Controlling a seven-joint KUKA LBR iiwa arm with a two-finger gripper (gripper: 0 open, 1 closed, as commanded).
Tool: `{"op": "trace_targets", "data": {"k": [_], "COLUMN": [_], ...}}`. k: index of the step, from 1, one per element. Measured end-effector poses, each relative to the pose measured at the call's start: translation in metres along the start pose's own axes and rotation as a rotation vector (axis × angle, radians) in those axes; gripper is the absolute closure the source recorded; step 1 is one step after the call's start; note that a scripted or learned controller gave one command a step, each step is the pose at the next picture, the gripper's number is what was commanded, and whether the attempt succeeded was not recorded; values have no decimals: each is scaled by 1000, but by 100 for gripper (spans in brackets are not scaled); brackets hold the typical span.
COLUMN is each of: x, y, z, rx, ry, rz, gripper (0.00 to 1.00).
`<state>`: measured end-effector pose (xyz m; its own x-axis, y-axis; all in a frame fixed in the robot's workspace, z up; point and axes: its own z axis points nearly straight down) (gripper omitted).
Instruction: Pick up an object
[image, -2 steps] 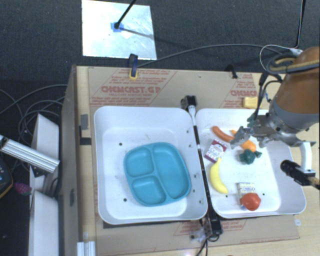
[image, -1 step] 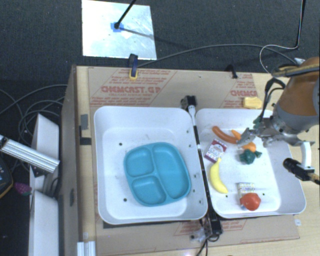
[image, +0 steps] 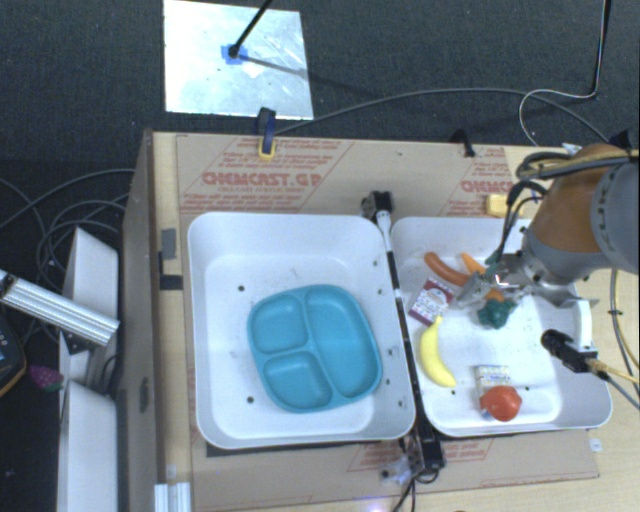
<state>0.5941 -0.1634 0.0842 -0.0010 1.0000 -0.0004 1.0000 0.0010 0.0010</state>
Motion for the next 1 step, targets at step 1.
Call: {"op": "trace_targets", "data": {"k": [1], "x": [0], "y": [1], "z": [-11], "rx": [-4], "ry": [-1], "rz": [-1], "gripper": [100]}}
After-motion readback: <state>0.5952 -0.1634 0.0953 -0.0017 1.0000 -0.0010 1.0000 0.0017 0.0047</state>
